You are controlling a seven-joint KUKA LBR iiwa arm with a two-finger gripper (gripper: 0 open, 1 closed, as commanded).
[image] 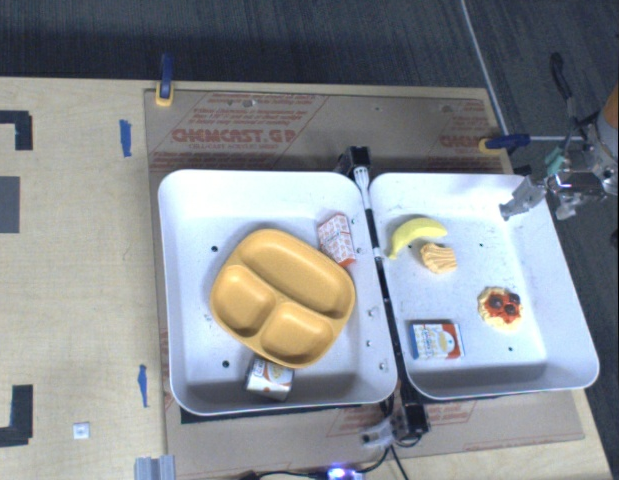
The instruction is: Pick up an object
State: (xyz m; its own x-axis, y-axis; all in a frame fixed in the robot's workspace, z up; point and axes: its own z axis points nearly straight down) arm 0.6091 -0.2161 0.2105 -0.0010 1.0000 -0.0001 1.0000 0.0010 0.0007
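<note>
Hovering off the right bin's [579, 353] far right corner — my gripper [524, 200].
I couldn't tell its finger state — banana [415, 233] lay near the far left corner.

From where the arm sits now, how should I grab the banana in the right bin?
Take the banana across its narrow middle, coming straight down from above. It lies flat on the right bin floor, curved, with its ends pointing toward the divider. The ridged snack sits close by its lower side, so set the fingers across the arch, away from that neighbour.

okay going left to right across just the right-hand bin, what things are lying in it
Banana → small carton → round red-and-orange piece. The ridged tan piece overlaps the first two in position, so I left it out.
</note>
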